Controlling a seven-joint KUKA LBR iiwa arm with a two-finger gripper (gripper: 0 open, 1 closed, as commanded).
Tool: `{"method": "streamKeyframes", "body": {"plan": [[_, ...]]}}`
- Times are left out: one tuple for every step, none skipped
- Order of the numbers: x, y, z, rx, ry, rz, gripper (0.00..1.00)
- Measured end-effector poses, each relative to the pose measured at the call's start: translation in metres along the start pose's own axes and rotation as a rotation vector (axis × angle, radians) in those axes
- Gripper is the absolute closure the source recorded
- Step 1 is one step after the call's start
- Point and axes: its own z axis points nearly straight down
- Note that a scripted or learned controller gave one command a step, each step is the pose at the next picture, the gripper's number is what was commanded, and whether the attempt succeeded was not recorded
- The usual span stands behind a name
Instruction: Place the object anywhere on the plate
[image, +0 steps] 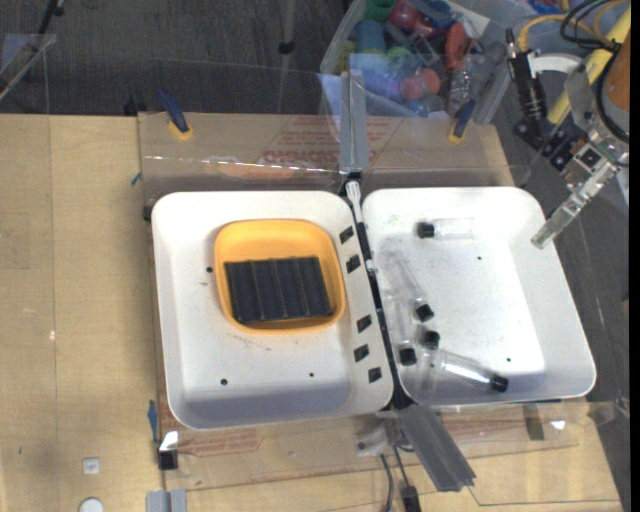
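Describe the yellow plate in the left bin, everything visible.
The yellow plate is a rounded-square dish that looks like plastic, with a raised rim. It lies flat in the left bin, toward the divider. A dark ribbed rectangular object rests inside it, covering most of its floor.

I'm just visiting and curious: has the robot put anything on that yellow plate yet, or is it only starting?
One thing looks done: a dark ribbed block already lies on the yellow plate in the left bin. In hand: nothing I can see; the gripper hovers over the right bin's far edge. Several clear tubes with black caps lie in that bin, so if more are wanted, those are left.
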Motion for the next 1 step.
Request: {"method": "streamKeyframes", "body": {"plan": [[-0.0026, -0.003, 0.0067, 0.002, 0.006, -0.293, 0.0]]}}
